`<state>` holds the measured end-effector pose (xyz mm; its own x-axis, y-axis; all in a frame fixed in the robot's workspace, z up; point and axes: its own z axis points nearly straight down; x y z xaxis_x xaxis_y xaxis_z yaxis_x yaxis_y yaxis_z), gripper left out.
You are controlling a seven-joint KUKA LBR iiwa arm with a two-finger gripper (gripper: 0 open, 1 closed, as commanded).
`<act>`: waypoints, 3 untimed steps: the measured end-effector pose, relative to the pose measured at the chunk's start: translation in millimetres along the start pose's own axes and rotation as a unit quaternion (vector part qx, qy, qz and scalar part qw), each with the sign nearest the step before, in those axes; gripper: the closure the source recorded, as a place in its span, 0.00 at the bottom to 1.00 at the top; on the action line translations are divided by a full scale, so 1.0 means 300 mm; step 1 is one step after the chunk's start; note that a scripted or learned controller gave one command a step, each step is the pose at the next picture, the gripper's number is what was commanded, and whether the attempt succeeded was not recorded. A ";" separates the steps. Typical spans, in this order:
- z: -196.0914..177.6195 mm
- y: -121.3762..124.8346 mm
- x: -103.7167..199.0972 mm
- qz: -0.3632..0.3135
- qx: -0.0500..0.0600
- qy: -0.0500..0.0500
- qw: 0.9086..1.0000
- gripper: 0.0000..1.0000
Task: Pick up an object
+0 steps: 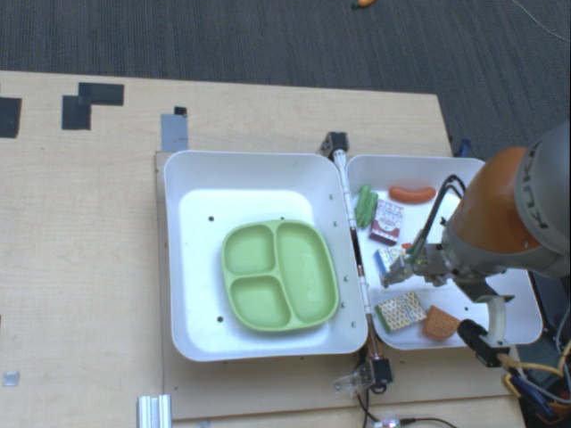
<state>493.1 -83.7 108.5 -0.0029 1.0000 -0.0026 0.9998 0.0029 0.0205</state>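
Cables point(535, 386) trail along the bench's near right corner, beside a black fitting point(477, 344) that juts over the right bin's point(526, 324) near rim. Just inside that rim lie two small things side by side: a checkered packet point(400, 311) of pale green and white, and to its right an orange-brown, biscuit-like piece point(439, 324). Neither is touched by the arm.

The gripper point(403, 268) hangs low over the middle of the right bin, reached in from the right under the grey arm with its orange band point(489, 214). Its tip sits just above the checkered packet and right beside a small blue-and-white packet point(386, 259); whether the fingers are spread or closed cannot be told from this angle, and nothing can be seen held between them.

Farther back in the same bin, a dark red packet point(388, 220) lies near the dividing wall, with a green item point(366, 206) propped along that wall to its left. Near the far rim rests a red sausage-shaped toy point(412, 193).

The left bin point(192, 266) holds a light green plate point(279, 275) with three compartments, set a little toward the bin's near right side and well apart from the gripper.

Beyond the bins, the pale wooden bench point(80, 239) carries dark rectangular marks point(89, 103) at its far left. On the dark carpet point(223, 25) past the bench lies a small orange object point(366, 0).
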 end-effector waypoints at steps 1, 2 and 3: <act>0.073 -0.017 0.002 0.001 0.007 0.001 1.000 0.00; 0.035 -0.009 0.003 0.000 0.004 0.001 1.000 1.00; 0.035 -0.009 0.003 0.000 0.004 0.001 1.000 0.00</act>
<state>490.7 -82.8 97.9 -0.0019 1.0000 -0.0013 0.9999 0.0020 0.0128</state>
